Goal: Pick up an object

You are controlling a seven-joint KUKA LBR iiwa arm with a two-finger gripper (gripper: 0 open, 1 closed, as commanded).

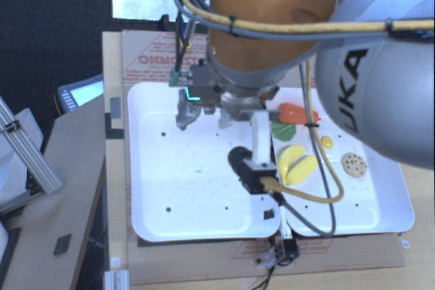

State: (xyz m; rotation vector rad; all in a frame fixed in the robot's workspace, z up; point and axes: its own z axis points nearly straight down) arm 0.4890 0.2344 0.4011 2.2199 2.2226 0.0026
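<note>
Arm (340, 44) bent low over left bin (156, 214), end effector (204, 120) grip state unclear

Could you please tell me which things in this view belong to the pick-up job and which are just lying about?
Belong to the job:
- hand over the left bin
- carrot, yellow banana, cookie, small yellow piece, green item, all in the right bin

Just lying about:
- cardboard sheet under the bins
- cables
- tablet at left
</note>
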